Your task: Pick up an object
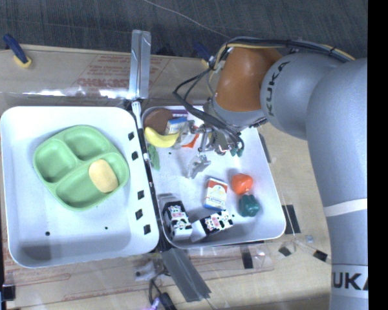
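You can see the gripper low over the right white bin, near a small orange-and-white carton; its jaws stand slightly apart with nothing between them. Beside the carton lie an orange ball and a dark green lump. A yellow banana rests at the bin's far-left corner.

Single fixed camera above bench, looking down aslant on both bins.

Glossy white plastic bins; matt green plate.
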